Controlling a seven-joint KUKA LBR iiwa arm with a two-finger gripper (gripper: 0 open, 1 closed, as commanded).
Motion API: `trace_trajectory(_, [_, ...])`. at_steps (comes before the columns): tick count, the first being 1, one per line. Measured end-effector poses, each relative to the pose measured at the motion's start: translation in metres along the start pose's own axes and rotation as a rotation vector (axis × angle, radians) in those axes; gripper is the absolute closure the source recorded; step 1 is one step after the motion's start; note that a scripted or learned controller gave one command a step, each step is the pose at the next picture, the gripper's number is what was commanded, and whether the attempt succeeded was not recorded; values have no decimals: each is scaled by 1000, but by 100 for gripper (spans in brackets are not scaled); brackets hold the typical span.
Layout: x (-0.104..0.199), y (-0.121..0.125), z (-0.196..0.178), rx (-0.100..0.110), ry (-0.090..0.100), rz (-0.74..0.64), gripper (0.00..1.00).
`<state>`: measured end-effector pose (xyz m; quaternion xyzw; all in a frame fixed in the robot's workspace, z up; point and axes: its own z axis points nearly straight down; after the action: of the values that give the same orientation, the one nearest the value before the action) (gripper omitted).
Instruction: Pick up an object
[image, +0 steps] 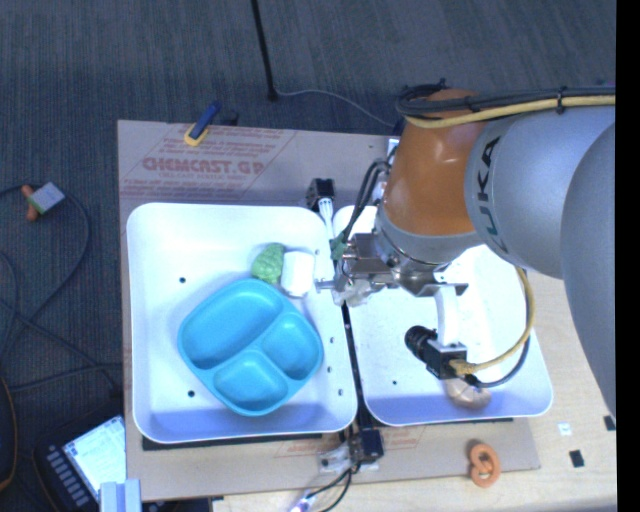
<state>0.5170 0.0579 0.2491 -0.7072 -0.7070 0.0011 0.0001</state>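
- Blue plate (250, 345): three-section dish, light blue, lying flat in the left bin (160, 240); its long axis runs diagonally from upper left to lower right.
- Gripper (345, 280): over the divide between the bins, near the left bin's right wall; whether it is released or clenched cannot be told, and nothing is seen in its grasp.
- Green lump (267, 262) and white cup (297, 272) sit side by side at the plate's upper edge.
- Right bin (500, 400) contains a tan object (466, 392) near its front wall.

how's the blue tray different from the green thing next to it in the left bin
The blue tray is far larger than the green thing. The tray is smooth, with three compartments; the green thing is a bumpy, rounded lump. The tray sits mid-bin, the green thing against its upper edge. Both lie in the left bin.
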Motion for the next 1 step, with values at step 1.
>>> trace_trajectory(1, [20,-34,1,1,1,-1,100])
